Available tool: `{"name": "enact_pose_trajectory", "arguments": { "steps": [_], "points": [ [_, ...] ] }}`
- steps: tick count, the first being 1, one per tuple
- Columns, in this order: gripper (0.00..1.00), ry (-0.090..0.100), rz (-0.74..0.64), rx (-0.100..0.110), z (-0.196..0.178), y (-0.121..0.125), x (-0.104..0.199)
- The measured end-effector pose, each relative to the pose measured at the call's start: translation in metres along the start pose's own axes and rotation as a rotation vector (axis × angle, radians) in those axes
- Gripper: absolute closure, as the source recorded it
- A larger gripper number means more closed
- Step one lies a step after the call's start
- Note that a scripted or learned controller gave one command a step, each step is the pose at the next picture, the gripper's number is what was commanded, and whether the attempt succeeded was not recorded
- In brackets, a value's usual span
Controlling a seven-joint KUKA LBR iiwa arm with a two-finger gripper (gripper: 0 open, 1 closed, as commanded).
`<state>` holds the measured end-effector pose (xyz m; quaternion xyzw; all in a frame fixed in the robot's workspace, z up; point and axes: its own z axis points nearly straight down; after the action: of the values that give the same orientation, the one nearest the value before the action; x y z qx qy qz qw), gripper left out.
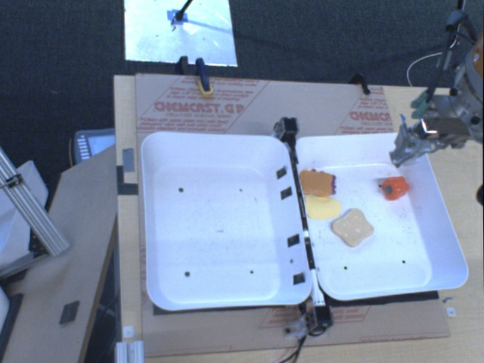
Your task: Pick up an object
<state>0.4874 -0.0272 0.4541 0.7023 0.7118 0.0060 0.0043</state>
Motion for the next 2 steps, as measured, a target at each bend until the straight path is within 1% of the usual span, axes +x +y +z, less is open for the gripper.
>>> {"name": "enact_pose_trajectory", "arguments": {
  "steps": [1, 2],
  "points": [
    [1.00, 0.000, 0.001, 0.003, -0.074, 0.001, 0.067],
    [1.00, 0.001, -0.001, 0.011, -0.081, 0.010, 0.164]
  ]
}}
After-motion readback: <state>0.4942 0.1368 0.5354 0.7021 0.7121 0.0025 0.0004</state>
